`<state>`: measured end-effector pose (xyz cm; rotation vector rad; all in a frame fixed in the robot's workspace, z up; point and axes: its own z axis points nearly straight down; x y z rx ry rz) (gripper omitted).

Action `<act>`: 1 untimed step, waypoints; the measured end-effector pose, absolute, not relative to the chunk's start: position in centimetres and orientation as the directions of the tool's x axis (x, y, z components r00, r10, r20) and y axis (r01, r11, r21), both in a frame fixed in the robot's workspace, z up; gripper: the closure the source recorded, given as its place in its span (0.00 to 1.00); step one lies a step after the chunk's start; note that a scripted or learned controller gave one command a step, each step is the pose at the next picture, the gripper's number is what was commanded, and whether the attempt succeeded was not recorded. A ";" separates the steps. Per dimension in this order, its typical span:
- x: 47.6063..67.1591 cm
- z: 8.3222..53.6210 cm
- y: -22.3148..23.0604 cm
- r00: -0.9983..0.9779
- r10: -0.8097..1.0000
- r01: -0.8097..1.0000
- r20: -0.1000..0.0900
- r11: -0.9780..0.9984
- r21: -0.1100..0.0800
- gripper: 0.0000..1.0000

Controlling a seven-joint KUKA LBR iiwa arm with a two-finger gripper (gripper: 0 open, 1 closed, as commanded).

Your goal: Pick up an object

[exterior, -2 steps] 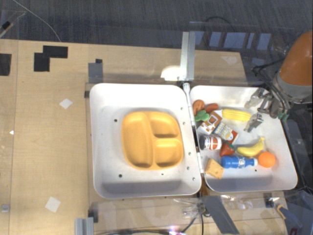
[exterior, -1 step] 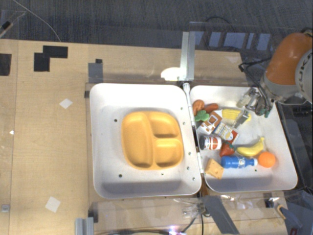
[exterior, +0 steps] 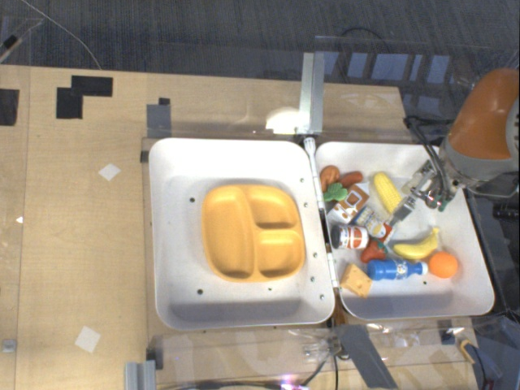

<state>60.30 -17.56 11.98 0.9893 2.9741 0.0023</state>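
On the wooden surface [exterior: 73,242] two shallow white bins sit side by side. The left bin [exterior: 175,291], well to the left of the end effector, holds a yellow divided tray [exterior: 252,231] lying flat at its middle, with one long compartment on its left and two smaller ones on its right. The right bin [exterior: 471,295] holds the clutter of small things and the end effector [exterior: 404,210] itself, which reaches in at a slant from the upper right below the orange band [exterior: 486,124] of the arm. To the left of the end effector lie a brown sausage-like piece [exterior: 329,175], a green toy [exterior: 334,191], a reddish piece [exterior: 353,179] and a small printed packet [exterior: 351,205]; lower left of it a red-and-white can [exterior: 351,236] lies on its side, and further down a tan cracker-like wedge [exterior: 356,280]. A corn cob [exterior: 384,192] lies just up and left of the end effector, nearly touching it, its long axis running from upper left to lower right. Below the end effector a blue bottle [exterior: 396,269] lies flat, its long axis left to right with the cap toward the right. Just down and right a banana [exterior: 418,247] curves left to right, and an orange [exterior: 443,264] sits beyond it. Whether the end effector is spread or closed cannot be told; nothing is seen between its fingers.
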 end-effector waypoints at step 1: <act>62.2 9.6 -13.4 -0.509 0.860 0.860 -0.016 0.510 0.017 0.00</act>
